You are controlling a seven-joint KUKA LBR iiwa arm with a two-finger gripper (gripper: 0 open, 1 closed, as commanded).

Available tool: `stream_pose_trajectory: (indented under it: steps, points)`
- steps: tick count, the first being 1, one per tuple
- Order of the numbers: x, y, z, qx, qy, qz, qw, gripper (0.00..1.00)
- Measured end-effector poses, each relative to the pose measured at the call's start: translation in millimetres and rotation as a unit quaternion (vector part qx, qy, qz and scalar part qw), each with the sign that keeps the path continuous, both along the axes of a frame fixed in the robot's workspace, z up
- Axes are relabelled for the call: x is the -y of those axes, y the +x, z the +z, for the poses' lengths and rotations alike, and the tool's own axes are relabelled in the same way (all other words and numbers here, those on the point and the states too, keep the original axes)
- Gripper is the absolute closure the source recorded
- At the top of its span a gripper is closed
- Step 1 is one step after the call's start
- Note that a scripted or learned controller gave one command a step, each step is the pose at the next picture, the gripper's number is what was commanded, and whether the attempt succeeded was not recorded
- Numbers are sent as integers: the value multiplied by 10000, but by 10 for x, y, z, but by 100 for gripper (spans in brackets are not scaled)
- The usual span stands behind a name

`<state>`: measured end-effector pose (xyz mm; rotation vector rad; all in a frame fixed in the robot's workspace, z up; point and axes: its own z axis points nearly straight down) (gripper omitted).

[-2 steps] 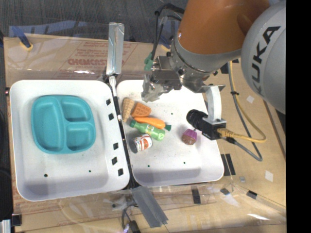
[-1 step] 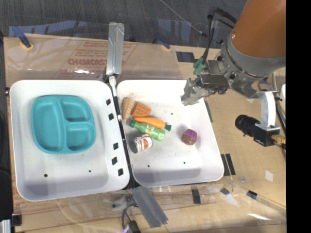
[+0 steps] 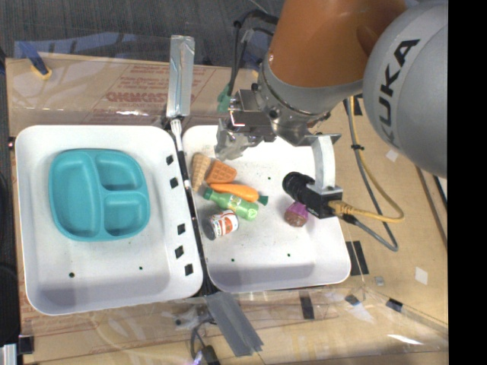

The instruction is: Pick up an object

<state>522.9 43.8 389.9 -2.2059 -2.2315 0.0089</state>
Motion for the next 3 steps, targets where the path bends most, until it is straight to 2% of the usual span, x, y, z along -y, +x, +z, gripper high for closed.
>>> stream_pose_trajectory:
  steps: [1, 2, 3]
  points:
    - [563, -460, 545, 55, 6, -35, 10000, 100]
    - [-231, -277, 519, 38, 10, -3, 10000, 100]
    - [900, -470, -745, 7, -11, -55, 10000, 100]
